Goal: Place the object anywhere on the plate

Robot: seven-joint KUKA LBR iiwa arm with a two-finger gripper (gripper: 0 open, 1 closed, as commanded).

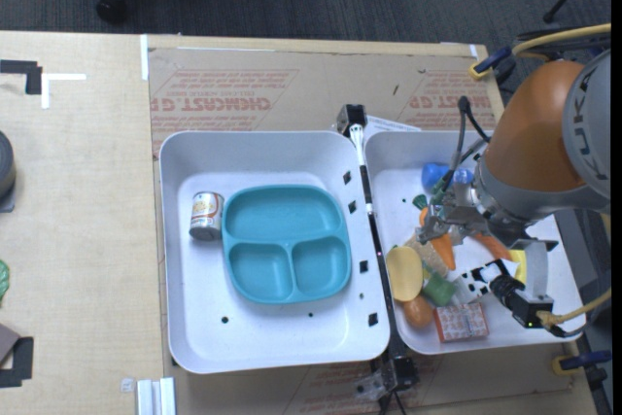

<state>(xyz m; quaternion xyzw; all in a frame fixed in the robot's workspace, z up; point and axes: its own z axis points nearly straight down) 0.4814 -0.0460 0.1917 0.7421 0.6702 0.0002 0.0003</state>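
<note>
The robot arm's gripper hangs low over the crowded right bin, among the small things heaped there; whether it is released or clenched cannot be told from this angle. At its 7 o'clock lies a pale yellow lemon-shaped piece, its long axis running roughly 12 to 6, with an orange piece below it and a blue piece at the gripper's 12 o'clock. Which of these is the object to be moved cannot be told; all lie in the right bin, none on the plate. At 9 o'clock, well apart in the left bin, sits the teal divided plate, with a small can just beside its left rim. The pick likely calls for closing across one item's short axis, clear of its neighbours.
</note>
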